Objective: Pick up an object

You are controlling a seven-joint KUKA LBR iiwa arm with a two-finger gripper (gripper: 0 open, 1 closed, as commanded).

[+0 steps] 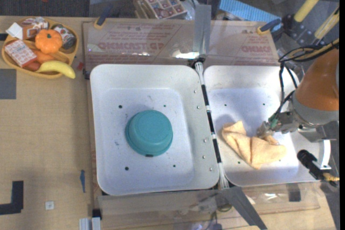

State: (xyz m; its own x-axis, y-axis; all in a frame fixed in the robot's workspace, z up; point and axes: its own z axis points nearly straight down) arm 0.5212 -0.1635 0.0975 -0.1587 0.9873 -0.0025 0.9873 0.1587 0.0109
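A teal bowl sits upside down in the middle of the left bin. A crumpled tan cloth lies in the lower part of the right bin. My gripper reaches in from the right, low over the cloth's upper right edge and touching or nearly touching it. The orange band of the arm is above and to the right of it.
A yellow tray with toy fruit, including an orange pumpkin and a banana, stands on the bench at the far left. Clear plastic walls rise behind both bins. Boxes and clutter lie beyond them.
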